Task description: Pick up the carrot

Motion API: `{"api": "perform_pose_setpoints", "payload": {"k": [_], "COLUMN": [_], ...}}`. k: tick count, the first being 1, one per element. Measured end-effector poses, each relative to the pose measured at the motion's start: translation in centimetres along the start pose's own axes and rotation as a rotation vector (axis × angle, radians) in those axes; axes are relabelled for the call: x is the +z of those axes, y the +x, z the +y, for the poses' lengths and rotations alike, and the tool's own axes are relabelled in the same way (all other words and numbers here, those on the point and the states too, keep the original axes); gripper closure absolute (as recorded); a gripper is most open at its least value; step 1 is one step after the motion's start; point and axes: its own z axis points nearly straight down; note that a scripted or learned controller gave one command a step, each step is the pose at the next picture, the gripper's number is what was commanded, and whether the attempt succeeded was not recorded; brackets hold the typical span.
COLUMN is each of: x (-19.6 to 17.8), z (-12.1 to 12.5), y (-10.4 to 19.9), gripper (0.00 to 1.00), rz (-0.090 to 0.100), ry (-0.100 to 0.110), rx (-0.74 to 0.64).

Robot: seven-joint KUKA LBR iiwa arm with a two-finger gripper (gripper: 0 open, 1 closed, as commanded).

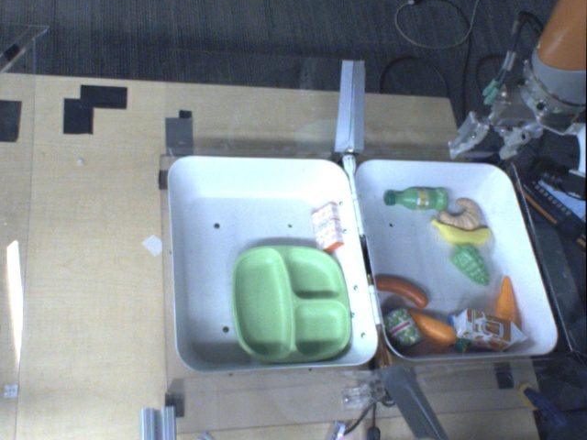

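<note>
Gripper (479, 136) sits at upper right of the frame, above the bench just outside the far edge of the right bin (404, 177); fingers appear spread, with nothing between them. Carrot (506, 302) lies in the right bin at lower right, near the bin's right wall, pointed end toward the top of the frame, just above a small printed carton (483, 329). Other contents of the right bin: green bottle (417, 198) on its side at the top, a croissant-like pastry (463, 214) touching a banana (463, 235), a green bumpy item (470, 265) at centre right, a sausage (402, 291) at the left wall, an orange-and-green vegetable-like piece (431, 326) beside a dark round item (401, 328) at the bottom. Left bin (197, 200) holds a green compartment tray (292, 302) at lower centre and a small red-and-white packet (327, 226) by its right wall.
</note>
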Motion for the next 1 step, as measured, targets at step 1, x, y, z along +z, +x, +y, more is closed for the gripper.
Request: {"api": "perform_pose_setpoints", "payload": {"k": [1], "x": [4.93], "z": [-3.52], "y": [-3.9], "gripper": [0.0], "rz": [-0.001], "ry": [-0.001], "rx": [-0.288]}}
